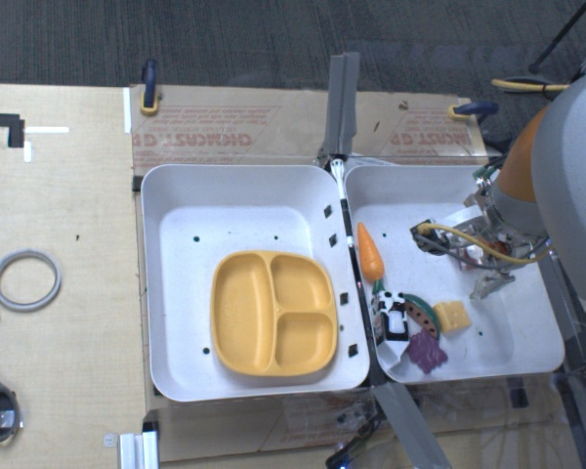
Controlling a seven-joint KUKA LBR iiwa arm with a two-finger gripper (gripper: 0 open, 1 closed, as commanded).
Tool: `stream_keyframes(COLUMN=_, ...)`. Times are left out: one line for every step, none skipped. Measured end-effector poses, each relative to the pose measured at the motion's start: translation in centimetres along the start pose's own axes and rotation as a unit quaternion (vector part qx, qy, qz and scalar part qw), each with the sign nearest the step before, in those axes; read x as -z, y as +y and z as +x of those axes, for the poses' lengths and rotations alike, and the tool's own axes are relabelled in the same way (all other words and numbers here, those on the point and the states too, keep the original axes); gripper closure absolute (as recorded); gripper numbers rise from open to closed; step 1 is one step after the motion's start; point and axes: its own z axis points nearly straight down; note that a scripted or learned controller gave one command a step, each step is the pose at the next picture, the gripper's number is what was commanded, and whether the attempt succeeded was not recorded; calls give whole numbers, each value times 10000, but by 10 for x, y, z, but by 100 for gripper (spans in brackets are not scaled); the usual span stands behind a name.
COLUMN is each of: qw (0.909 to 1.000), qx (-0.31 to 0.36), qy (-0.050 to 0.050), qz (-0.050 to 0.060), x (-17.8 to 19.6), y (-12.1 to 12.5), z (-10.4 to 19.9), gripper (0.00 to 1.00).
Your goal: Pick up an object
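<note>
- We see a pale wooden worktop (68, 193) against a dark grey carpeted floor (225, 18) along the top.
- A brown cardboard sheet (234, 130) lies under two white bins; its red printing is reversed and we cannot read it.
- Blue-and-yellow clamps (150, 86) pin the cardboard's far edge.
- A grey tape roll (24, 279) lies on the worktop at left, well apart from the bins.
- The left bin (176, 213) holds a yellow divided plate (273, 313).
- The right bin (527, 345) holds an orange carrot (370, 251) against the dividing wall, with a black-and-white toy (391, 317), a purple piece (426, 351) and a pale yellow block (452, 316) near its front.
- The end effector (459, 242) hovers over the right bin amid cables; we cannot tell its state.
</note>
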Motion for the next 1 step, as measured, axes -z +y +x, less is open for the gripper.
stream_keyframes(qw=10000, qx=8, qy=-15, qz=9, x=9, y=0, z=-1, gripper=100)
